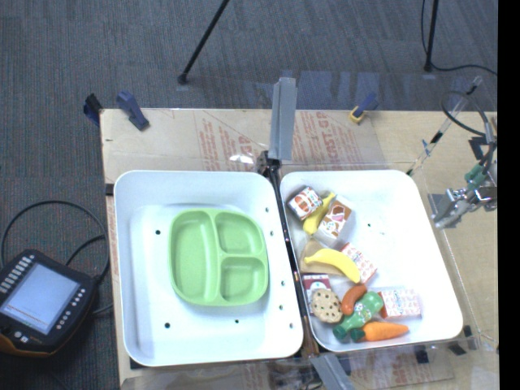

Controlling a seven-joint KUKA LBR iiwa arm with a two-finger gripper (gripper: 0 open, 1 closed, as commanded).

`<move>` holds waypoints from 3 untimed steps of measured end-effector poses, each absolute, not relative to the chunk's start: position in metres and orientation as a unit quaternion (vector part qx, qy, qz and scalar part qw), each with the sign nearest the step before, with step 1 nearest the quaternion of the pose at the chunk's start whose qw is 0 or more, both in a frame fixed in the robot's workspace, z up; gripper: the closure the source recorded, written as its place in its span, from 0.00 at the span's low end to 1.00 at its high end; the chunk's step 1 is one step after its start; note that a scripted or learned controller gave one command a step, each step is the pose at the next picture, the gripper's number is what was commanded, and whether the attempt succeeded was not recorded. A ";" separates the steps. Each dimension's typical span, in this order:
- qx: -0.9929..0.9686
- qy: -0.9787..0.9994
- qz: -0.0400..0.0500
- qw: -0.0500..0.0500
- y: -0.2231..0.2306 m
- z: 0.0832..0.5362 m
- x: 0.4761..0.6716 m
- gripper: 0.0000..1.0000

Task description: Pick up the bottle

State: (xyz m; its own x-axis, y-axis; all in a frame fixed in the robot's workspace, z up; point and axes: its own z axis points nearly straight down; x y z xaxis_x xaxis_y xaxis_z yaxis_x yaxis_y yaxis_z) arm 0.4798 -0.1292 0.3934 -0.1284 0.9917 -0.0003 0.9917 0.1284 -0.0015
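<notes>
Green bottle (358, 315) among toy food, right bin (406, 189)

Robotics lab, teach pendant (39, 301) on carpet, tripod legs (210, 32), 2 white bins (138, 197)

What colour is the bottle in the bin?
Green, lying among toy food in the right bin; the camera view shows the bottle.

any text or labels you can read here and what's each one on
Red print on the cardboard sheet under the bins: upside down, too blurred to read.
Labels on the small food cartons in the right bin: too small to read.
Screen of the handheld controller: nothing legible.
Green bottle: no readable label.
</notes>
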 end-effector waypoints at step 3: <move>-0.614 -0.789 0.001 0.000 -0.052 0.437 0.478 1.00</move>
State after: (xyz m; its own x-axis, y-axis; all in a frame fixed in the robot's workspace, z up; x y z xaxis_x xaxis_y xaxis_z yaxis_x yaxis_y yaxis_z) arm 0.4784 -0.0524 0.4367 -0.2460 0.9693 -0.0006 0.9693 0.2460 -0.0011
